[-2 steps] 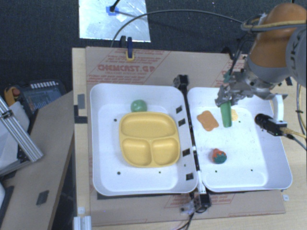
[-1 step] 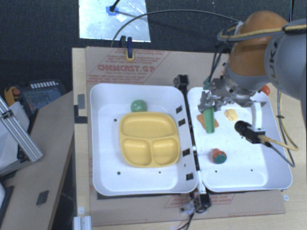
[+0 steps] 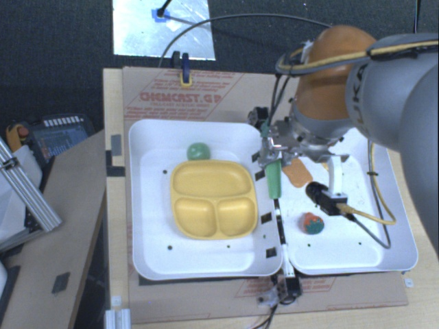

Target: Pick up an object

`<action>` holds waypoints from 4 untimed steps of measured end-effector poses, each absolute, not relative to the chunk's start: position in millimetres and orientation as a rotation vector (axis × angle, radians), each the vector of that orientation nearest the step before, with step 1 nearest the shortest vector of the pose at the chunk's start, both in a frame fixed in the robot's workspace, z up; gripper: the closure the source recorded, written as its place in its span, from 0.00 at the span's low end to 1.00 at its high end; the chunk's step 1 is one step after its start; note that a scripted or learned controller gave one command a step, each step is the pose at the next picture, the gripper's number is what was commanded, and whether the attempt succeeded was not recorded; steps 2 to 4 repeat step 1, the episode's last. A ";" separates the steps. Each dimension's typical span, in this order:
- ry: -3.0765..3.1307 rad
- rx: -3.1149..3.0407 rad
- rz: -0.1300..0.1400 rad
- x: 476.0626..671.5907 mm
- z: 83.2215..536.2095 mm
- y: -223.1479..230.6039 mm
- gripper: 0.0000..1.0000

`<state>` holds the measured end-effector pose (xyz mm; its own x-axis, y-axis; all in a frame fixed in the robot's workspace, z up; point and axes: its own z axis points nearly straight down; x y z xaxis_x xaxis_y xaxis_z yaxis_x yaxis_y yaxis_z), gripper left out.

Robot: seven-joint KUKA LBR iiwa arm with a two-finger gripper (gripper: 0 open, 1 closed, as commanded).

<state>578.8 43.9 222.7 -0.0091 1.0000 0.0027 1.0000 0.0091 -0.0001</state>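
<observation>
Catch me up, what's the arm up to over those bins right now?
The arm is reaching in over the divide between the two white bins, its hand low above a green stick-like object. Whether it grips anything is unclear. The left bin holds a yellow divided tray and a green ball. The right bin holds an orange piece and a small orange-and-teal toy.

Look to the upper left of the frame: you have a shiny metal sheet [image 3: 163, 18] on the dark floor. Below it lies a printed cardboard sheet [image 3: 185, 96] with a blue-and-yellow clamp [image 3: 183, 67] on its top edge. At far left stands an aluminium rail [image 3: 24, 184].
</observation>
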 end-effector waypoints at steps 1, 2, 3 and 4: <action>-2.232 -2.208 -0.005 564.8 230.0 105.1 1.00; -2.232 -2.208 -0.005 564.8 230.0 105.1 1.00; -2.232 -2.208 -0.005 564.8 230.0 105.1 1.00; -2.232 -2.208 -0.005 564.8 230.0 105.1 1.00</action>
